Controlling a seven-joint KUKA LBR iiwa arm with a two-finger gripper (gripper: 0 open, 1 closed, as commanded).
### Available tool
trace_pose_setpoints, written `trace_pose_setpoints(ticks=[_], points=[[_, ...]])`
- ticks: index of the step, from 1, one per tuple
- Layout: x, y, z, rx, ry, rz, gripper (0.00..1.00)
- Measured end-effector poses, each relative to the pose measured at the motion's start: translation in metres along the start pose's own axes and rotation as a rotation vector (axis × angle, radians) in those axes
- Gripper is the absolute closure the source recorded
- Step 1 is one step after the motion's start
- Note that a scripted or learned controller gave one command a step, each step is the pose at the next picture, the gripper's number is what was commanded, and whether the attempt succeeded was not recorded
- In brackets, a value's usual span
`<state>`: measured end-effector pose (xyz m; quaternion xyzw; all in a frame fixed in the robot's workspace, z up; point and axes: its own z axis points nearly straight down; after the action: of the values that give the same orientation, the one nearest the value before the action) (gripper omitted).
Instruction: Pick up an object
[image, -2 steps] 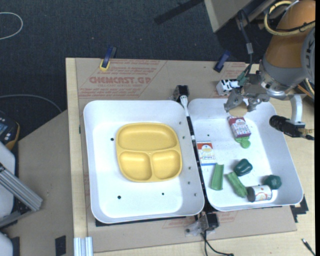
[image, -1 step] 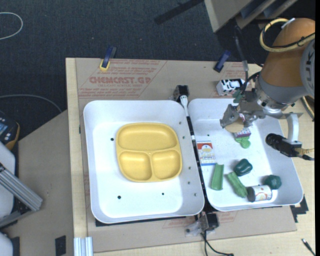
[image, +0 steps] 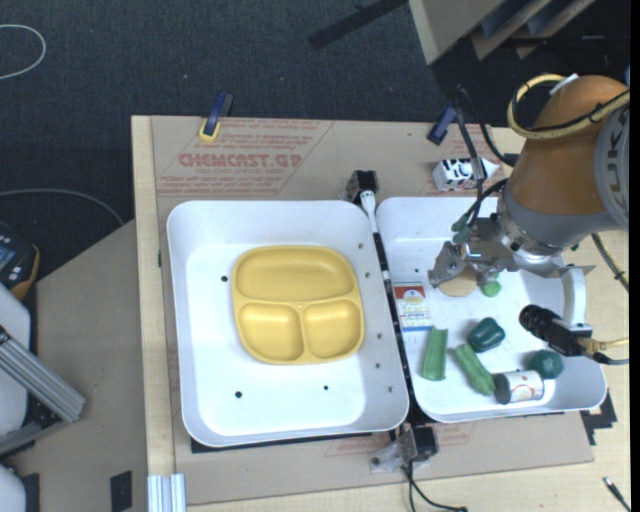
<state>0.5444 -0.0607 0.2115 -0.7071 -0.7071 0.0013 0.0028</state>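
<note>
Nearby, green blocks (image: 435, 353) beside can (image: 520, 386).

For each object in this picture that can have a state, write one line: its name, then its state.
Yellow three-compartment plastic plate: flat in the left white bin.
Green rectangular block: lying in the right white bin.
White cylinder with red band: lying on its side.
Gripper: low over the right bin.
</note>
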Motion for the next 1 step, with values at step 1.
trace_pose_setpoints(ticks=[1], points=[[0.0106, -0.0494, -0.0054, 0.0, 0.0, 0.002, 1.0]])
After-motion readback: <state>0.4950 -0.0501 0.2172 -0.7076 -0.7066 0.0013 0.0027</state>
